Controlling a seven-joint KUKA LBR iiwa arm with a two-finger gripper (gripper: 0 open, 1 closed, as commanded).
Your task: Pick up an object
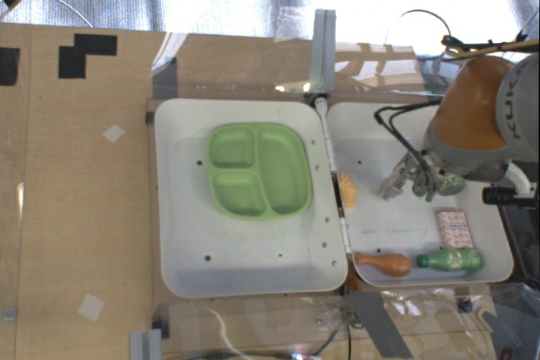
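A pale wooden tabletop (76,206) fills the near and left part of the scene, with black tape marks at its far-left corner and a shiny ribbed metal surface beyond it; two shallow white plastic bins sit side by side on it, parted by a thin ridge with a grey upright post (324,51) at its far end. The left bin (181,265) holds one thing: a light green, rounded-square plastic plate with three compartments (257,170), lying flat near the bin's middle, its compartments bare. The right bin (371,219) carries the loose items, which lie mostly along its near and left margins, probably where they slid or were dropped: a small yellow-orange soft-looking piece (346,193) just beside the dividing ridge, an orange-brown gourd-shaped toy (384,264) lying on its side against the near wall, a green bottle with a white label and white cap (449,260) lying flat just right of it, and a small pink-and-white printed box (453,228) just beyond the bottle. The grey arm with its orange band comes in from the right, and its gripper (405,181) hangs over the bare middle of the right bin, pointing down and to the left. Whether its jaws stand wide or narrow I cannot tell; nothing appears between them. I judge the pick is not yet made, with the pink box and the yellow-orange piece the nearest candidates, each a little apart from the gripper on either side.
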